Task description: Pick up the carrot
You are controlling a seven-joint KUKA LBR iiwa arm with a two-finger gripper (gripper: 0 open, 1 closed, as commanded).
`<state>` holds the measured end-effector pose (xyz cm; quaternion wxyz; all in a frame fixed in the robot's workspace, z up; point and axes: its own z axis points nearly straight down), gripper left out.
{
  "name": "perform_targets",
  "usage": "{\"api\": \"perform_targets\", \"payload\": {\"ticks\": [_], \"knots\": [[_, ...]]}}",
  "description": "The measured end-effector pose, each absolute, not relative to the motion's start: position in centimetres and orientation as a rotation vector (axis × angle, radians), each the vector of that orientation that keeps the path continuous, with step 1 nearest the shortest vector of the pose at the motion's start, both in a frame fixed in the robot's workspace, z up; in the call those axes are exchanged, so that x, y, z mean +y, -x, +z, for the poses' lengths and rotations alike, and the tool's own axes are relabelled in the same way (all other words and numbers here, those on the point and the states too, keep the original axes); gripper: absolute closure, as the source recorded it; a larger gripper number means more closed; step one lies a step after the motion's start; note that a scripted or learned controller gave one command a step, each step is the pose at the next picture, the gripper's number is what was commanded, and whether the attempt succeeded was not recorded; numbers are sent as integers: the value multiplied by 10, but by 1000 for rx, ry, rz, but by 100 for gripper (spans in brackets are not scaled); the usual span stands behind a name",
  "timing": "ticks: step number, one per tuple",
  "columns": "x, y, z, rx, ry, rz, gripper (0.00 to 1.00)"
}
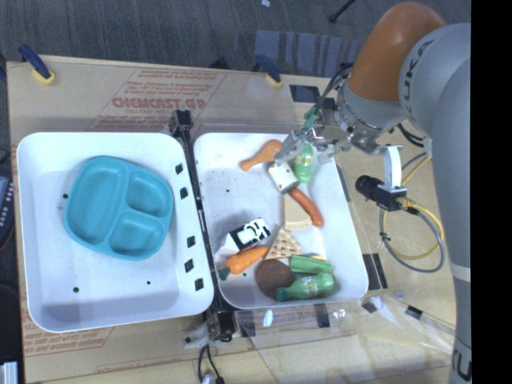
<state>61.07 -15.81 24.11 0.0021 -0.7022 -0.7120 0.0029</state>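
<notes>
The carrot (246, 258), orange with a green stub at its left end, lies tilted in the right bin (232, 202), low on its left side. It sits beside a black-and-white block (250, 234) and a brown disc (274, 274). My gripper (294, 152) hangs over the far part of the same bin, well away from the carrot. It is right by a small green bottle (304, 166) and a white-grey block (282, 177). The arm's wrist hides how the gripper stands.
An orange drumstick (262, 156) lies left of the gripper and an orange-red sausage (307, 206) below it. A cracker wedge (282, 248) and green bottles (308, 277) crowd the near right corner. The left bin (40, 238) holds a blue divided plate (118, 206).
</notes>
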Motion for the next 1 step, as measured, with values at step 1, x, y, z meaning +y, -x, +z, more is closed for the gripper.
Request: {"api": "perform_targets", "payload": {"ticks": [1], "knots": [[-153,-655,155,-2166,2262,18,0]]}}
